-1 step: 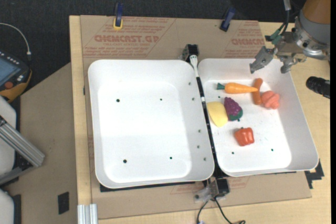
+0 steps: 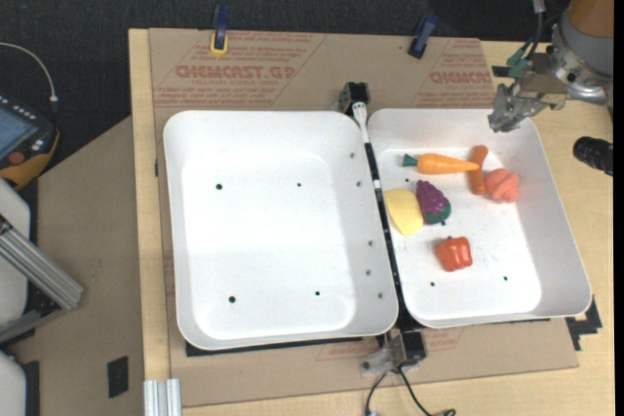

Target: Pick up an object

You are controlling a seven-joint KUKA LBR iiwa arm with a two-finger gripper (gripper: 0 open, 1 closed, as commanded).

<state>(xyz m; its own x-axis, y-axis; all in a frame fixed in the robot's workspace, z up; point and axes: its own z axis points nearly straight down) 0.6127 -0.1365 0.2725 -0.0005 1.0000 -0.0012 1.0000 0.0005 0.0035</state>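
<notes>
The left bin [image 2: 263,219] sits beside the right bin [image 2: 546,278], where a yellow piece [image 2: 403,211] lies at the left edge with a purple one [image 2: 433,201] touching it. A carrot [image 2: 444,164], a red pepper [image 2: 453,252] and a pink piece [image 2: 501,184] lie further right. My gripper [image 2: 506,117] hovers over the far right corner, holding nothing; how wide my fingers stand I cannot tell.

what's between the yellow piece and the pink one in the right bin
In the camera view, the purple toy sits right beside the yellow piece; past it, bare bin floor up to the pink piece. The carrot lies just above that line.
</notes>
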